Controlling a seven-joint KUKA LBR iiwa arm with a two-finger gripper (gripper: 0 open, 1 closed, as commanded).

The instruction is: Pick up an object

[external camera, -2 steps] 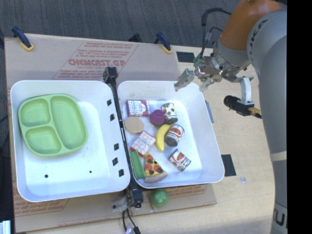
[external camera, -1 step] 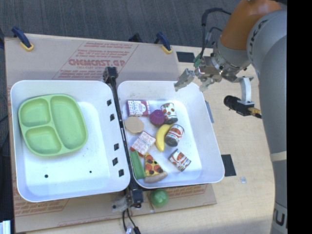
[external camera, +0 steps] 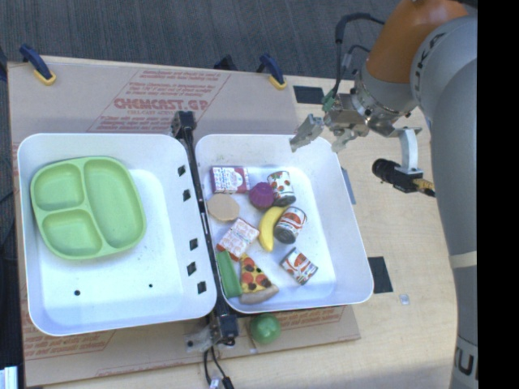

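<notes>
Frankly, you can't read much of the small items: the labels on the cans and the little cartons are too blurred to make out, and the arm is cut off at the right. Your gripper hangs over the far right corner of the right bin, its two fingers spread apart with nothing between them and touching nothing. The objects sit clustered in that bin's left and middle: a banana, a purple piece, a pizza slice. You have bare floor along the bin's right wall. A green tray lies in the left bin. A green ball rests outside the near rim.
</notes>
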